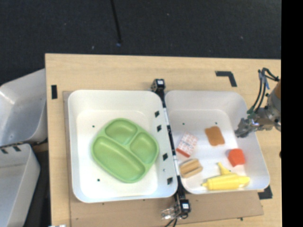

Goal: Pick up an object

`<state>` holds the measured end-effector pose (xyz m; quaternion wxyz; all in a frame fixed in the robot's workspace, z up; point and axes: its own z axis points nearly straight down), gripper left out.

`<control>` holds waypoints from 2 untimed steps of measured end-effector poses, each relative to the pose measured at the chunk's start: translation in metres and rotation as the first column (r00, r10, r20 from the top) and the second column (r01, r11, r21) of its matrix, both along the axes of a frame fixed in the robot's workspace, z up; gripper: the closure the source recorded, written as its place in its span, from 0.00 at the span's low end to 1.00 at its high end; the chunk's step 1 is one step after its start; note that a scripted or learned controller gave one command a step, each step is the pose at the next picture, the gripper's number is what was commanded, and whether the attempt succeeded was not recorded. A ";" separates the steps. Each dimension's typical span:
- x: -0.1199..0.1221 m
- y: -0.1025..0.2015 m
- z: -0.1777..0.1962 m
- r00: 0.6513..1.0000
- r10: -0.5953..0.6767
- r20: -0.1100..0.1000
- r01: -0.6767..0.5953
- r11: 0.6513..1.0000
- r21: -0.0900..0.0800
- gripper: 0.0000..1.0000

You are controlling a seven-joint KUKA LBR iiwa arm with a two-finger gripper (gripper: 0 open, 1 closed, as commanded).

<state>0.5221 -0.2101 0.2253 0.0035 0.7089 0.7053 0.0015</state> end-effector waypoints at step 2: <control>0.014 0.042 0.042 1.000 0.011 -0.005 -0.011 1.000 0.002 1.00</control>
